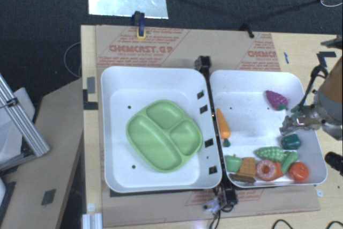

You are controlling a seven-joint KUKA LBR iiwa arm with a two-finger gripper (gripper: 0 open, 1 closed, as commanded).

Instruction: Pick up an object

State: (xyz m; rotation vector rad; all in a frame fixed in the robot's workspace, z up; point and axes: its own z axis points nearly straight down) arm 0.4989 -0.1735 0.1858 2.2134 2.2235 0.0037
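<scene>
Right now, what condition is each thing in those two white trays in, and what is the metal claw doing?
Green divided plate: flat in the left bin, nothing on it.
Carrot: lying along the right bin's left wall.
Purple grapes: lying loose near the far corner.
Dark green toy: resting just below the gripper.
Donut: flat in the near pile.
Tomato: beside the donut.
Gripper: low over the right bin.

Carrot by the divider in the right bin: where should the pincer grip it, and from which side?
Grip the carrot across its orange middle, coming straight down. It lies lengthwise along the bin's left wall, green top toward the near end, so I'd close the fingers across its narrow width. The wall is close; the inner side looks freer.
</scene>
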